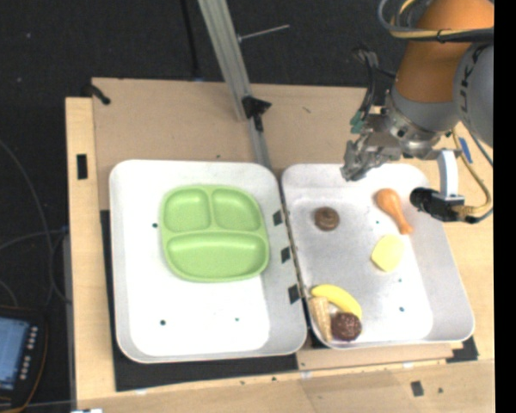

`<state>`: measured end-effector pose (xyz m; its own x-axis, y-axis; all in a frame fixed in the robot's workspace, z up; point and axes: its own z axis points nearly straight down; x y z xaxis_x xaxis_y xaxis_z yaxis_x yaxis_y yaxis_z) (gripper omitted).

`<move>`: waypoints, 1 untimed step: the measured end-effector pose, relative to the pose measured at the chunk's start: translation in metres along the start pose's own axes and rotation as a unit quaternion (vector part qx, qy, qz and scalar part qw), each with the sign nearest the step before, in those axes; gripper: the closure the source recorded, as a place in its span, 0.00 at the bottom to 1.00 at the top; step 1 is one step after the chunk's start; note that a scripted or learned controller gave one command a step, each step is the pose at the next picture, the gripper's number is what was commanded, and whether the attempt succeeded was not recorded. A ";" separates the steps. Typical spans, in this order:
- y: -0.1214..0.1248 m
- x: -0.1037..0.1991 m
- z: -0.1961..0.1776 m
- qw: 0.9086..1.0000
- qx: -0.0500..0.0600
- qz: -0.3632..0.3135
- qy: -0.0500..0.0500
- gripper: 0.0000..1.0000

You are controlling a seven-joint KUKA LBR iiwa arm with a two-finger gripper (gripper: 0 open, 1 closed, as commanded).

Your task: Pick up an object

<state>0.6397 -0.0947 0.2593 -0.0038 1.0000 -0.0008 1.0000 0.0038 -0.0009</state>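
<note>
Crowding the bin's (447, 256) near corner, banana (336, 298) and dark ball (346, 326) are risking a glancing miss, and you cannot tell whether your gripper (355, 167) is gaping or closed.

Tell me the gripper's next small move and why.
Probably drop down and slightly toward the brown round piece. The gripper hangs over the right bin's far rim with nothing between its fingers, and that piece lies nearest, apart from the other items.
</note>
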 end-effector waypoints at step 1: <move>-0.018 0.041 0.011 1.000 0.000 0.000 0.000 1.00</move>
<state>0.6214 -0.0534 0.2486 -0.0047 1.0000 0.0001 1.0000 0.0047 -0.0009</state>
